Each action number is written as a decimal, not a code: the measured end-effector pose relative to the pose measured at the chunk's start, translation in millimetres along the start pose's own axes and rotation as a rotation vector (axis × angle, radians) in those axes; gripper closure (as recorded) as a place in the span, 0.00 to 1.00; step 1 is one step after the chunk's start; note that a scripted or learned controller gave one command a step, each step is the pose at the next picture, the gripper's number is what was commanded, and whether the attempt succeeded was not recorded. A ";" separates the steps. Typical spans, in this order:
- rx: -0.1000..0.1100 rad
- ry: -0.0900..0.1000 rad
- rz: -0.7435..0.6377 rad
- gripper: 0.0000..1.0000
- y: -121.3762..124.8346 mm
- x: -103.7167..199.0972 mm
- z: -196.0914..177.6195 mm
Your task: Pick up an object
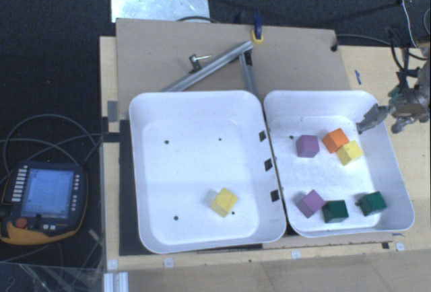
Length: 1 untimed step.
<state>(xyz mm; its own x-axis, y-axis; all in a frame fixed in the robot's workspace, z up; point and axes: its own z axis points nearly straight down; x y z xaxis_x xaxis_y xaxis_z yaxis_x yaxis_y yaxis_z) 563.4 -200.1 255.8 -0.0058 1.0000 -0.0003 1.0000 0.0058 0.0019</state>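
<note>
Nearest you, a yellow cube [223, 202] lay alone in the left bin [151, 116], the right bin [397, 200] held two green, two purple, an orange and a yellow block, and at its far right rim the pincer [384, 119] hovered with fingers apart, gripping nothing.

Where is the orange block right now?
The orange block sits in the right bin, toward its upper middle, touching a yellow block on its lower right, with a purple block just to its left.
</note>
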 end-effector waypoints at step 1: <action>0.000 0.000 0.000 0.00 0.1 0.1 0.0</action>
<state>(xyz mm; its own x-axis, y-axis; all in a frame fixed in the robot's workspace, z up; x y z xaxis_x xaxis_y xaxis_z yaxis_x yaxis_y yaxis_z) 563.5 -200.1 255.9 -0.0059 1.0000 -0.0002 1.0000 0.0059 0.0020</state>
